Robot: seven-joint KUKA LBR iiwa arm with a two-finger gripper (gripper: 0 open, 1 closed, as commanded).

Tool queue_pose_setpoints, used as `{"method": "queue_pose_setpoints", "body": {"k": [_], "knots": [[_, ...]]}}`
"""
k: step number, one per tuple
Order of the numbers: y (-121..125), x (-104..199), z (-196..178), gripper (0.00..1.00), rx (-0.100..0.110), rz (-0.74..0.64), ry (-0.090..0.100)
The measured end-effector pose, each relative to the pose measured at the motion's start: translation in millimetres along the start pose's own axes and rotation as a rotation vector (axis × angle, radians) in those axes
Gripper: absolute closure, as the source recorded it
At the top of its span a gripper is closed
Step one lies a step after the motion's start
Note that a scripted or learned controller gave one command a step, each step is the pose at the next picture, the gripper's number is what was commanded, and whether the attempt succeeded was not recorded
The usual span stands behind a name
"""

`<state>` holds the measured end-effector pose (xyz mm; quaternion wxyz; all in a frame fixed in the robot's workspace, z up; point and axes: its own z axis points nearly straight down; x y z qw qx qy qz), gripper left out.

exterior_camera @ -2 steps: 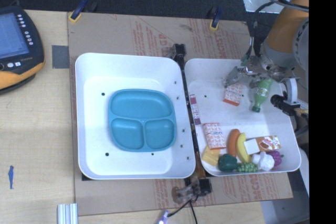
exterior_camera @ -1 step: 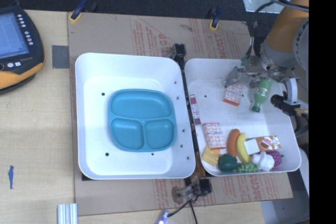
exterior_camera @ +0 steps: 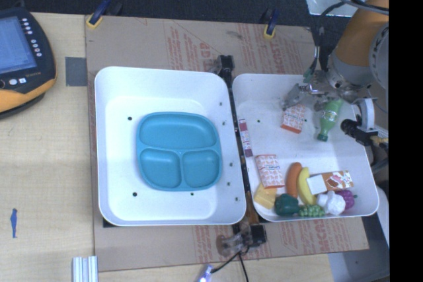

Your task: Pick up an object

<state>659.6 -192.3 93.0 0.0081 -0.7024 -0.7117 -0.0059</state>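
1. Plastic toy food (exterior_camera: 305,191) lay heaped at the right bin's (exterior_camera: 264,86) lower edge.
2. The gripper (exterior_camera: 316,90) hovered at upper right with metal fingers spread, apparently holding nothing.
3. A green bottle (exterior_camera: 328,117) lay just below it, beside a small packet (exterior_camera: 294,119).
4. A smooth blue divided plate (exterior_camera: 179,149) sat in the left bin (exterior_camera: 115,86).

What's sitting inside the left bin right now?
A blue divided plate lies flat in the middle of the left bin, its three compartments bare. Whatever is beneath the plate is covered.
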Motion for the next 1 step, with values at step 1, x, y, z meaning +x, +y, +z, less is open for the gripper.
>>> {"method": "queue_pose_setpoints", "body": {"k": [1], "knots": [[-0.6, 0.7, 0.1, 0.0, 0.001, 0.002, -0.002]]}}
